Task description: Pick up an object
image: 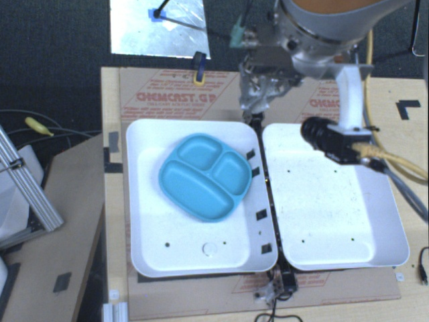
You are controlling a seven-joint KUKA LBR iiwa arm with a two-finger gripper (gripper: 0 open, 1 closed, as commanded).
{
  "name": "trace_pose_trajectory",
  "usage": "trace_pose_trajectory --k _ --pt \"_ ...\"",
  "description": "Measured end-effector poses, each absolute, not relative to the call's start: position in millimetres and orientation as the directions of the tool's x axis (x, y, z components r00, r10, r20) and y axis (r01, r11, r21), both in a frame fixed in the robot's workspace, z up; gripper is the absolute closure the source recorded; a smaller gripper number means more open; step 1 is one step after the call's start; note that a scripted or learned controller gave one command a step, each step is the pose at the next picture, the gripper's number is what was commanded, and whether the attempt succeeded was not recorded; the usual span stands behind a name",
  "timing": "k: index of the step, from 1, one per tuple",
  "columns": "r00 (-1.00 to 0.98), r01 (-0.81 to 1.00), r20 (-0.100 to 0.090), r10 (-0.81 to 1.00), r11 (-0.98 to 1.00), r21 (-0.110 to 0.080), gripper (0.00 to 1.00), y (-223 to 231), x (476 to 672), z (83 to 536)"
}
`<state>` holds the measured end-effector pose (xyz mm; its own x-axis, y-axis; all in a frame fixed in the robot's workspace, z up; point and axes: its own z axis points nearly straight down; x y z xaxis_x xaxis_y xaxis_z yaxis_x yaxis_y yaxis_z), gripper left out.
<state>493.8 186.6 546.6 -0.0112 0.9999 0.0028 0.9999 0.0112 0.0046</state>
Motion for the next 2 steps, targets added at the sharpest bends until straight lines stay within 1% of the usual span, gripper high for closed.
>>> trace_pose_trajectory --k 1,2 --pt "0.005 1.000 -0.001 1.000 -0.005 0.004 1.00 110.4 572.8 534.2" --pt "-0.012 1.000 0.003 1.000 0.012 0.000 1.00 183.4 517.0 535.2"
